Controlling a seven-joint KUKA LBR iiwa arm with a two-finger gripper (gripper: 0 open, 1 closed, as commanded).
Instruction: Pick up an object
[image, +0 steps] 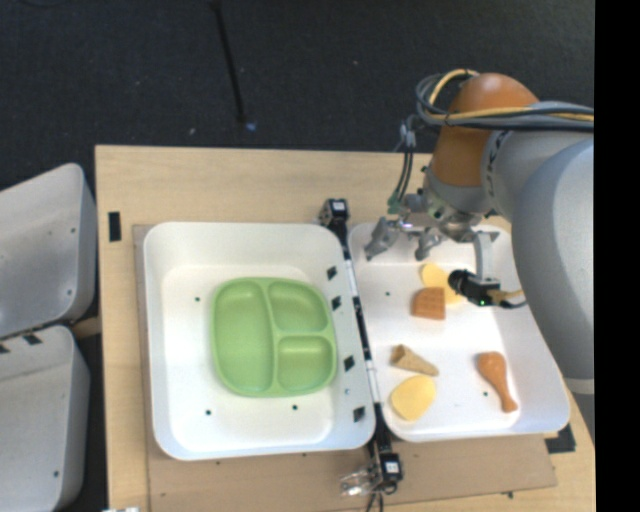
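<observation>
The camera view looks down on the right bin (540, 395), where the loose objects lie. An orange-brown block (430, 304) sits near the middle of the bin's far half, touching a pale yellow piece (434, 274) just behind it. Toward the near side lie a small tan wedge (412, 360) and, just in front of it, a yellow rounded piece (412, 398); the two are close together, and whether they touch cannot be told. Well apart to the right, an orange-brown drumstick-shaped piece (497, 378) lies at a slant, its thin end pointing toward the bin's near right corner.

The gripper (412, 236) hangs over the far left part of this bin, near the rim, behind the yellow piece and the block. Its metal parts spread outward to the left and right, but whether it is apart or together cannot be told from this angle, and nothing is seen held in it. Above it rises the orange band of the arm (478, 130), with cables looping over the top, and the grey body of the arm fills the right side.

The left bin (160, 330) holds a green divided tray (272, 335) with three compartments, lying flat near its middle. Both bins rest on the wooden tabletop (210, 180), side by side with black clips along their shared edge.
</observation>
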